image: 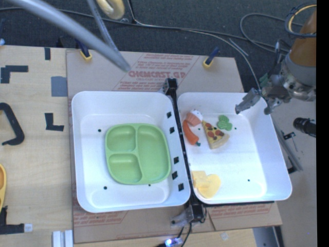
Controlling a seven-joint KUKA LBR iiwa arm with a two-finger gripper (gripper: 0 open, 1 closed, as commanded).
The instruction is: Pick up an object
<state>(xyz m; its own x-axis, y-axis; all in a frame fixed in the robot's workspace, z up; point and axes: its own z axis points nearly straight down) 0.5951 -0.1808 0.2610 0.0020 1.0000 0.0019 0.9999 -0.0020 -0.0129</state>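
The right bin point(267, 158) holds several toy foods. A red-orange piece point(191, 129) lies against its left wall, a pizza slice point(215, 135) sits beside it, and a small green piece point(224, 122) touches the slice's upper right. A pale yellow piece point(206, 184) rests near the front left corner. My gripper point(255, 106) hangs over the bin's back right corner, to the right of the green piece. It is open, with nothing between its fingers point(244, 105).
The left bin point(87, 112) holds a green divided plate point(138, 153). A black clip bar point(177, 138) runs between the two bins. Cables point(247, 40) trail behind the bins, and a grey pole point(67, 22) slants across the upper left.
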